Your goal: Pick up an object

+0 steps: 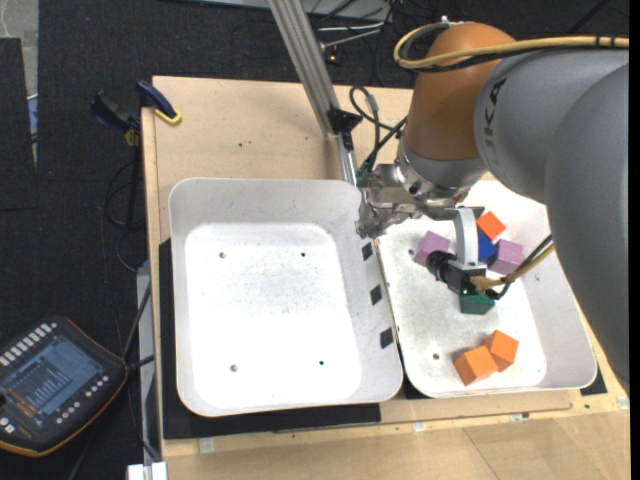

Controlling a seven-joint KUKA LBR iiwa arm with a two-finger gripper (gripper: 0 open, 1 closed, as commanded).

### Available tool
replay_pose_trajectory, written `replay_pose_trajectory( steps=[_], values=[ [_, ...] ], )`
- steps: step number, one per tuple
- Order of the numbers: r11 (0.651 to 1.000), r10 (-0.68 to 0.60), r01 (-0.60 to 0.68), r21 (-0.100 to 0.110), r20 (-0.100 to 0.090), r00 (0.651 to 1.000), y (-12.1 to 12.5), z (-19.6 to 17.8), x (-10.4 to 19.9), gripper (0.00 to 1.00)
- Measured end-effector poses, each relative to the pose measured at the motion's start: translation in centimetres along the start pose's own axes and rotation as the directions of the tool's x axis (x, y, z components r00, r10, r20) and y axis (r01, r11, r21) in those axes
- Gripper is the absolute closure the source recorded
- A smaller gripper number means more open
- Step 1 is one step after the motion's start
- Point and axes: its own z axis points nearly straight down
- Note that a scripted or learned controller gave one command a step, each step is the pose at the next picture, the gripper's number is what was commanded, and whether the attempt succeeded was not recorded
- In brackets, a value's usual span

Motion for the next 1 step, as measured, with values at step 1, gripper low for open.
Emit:
replay_pose_trajectory(
  steps=[1],
  values=[
    [1.000, 0.000, 0.000, 0.000, 0.000, 1.000, -0.85, 0.32, 5.18, 1.00]
  ],
)
